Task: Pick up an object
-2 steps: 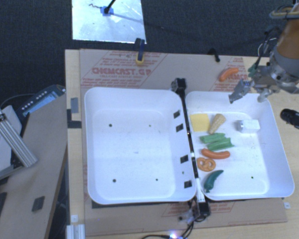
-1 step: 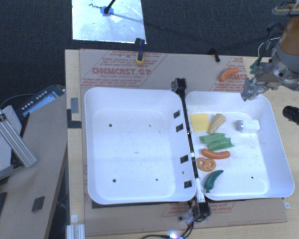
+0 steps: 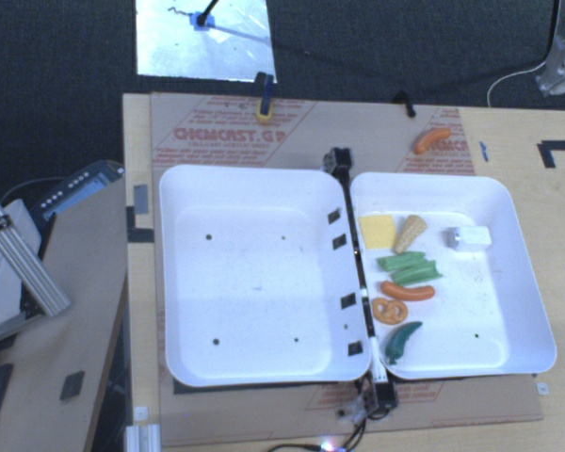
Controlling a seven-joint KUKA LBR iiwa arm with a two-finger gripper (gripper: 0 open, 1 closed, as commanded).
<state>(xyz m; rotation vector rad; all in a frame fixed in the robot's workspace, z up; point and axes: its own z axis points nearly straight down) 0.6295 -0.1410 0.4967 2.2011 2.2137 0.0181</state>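
Toys crowd the right bin's [image 3: 523,252] left edge.
We note cheese [image 3: 377,231], corn [image 3: 410,233], pretzel [image 3: 390,311] beside the divider; left bin [image 3: 254,281] open; gripper state undeterminable.

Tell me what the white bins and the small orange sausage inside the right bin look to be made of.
White bins: probably moulded plastic, smooth and slightly glossy, with rounded corners and raised rims. Small orange sausage: likely plastic or rubber toy food, uniform colour with a soft sheen; too small to say which.
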